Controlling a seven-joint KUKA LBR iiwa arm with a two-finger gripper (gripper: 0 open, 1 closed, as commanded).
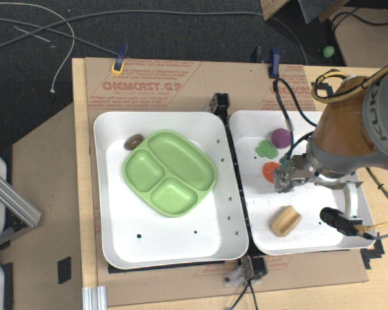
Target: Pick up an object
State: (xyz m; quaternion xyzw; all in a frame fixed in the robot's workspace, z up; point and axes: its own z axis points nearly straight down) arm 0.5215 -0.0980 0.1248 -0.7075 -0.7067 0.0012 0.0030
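tan block (285, 220) near right bin's (310, 243) front rim

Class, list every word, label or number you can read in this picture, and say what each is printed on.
"CHEMCAST GP", red print on the board behind the left bin; smaller lines under it too blurred to read.
Red print on the board behind the right bin: blurred and partly hidden by cables.
"KU", on the arm; the rest is cut off.

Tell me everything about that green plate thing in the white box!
The light green plastic tray has rounded corners and three sunken compartments, one long and two smaller. It lies flat but turned at a slant in the left white bin. A small brown oval object sits at its upper left corner, seemingly touching.
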